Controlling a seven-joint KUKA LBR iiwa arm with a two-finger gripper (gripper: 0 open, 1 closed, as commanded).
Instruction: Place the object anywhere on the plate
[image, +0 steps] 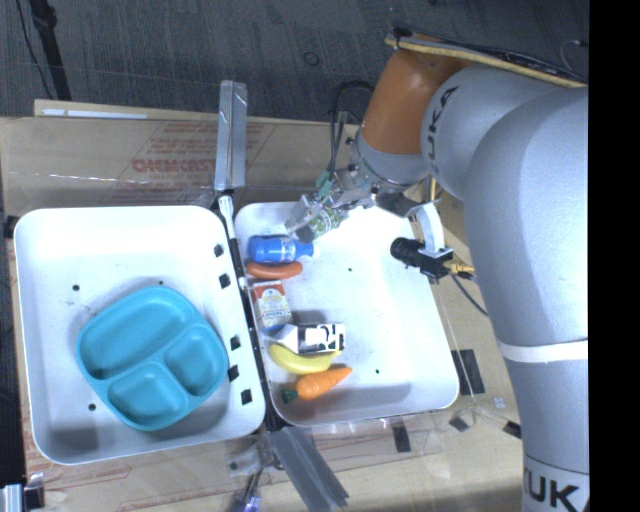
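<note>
The blue 3-compartment plastic plate (150, 367) in the left white bin (60, 240) carries nothing, so the placing is not yet done. The metal pincer (312, 222) sits low over the right white bin (400, 310), right at the blue can-like cylinder (278, 248) (probably the object to move), which lies on the bin floor just above a red sausage-shaped toy (274, 270). Whether the pincer is released or clenched, I cannot tell; glare and clutter blur its tips.
</note>
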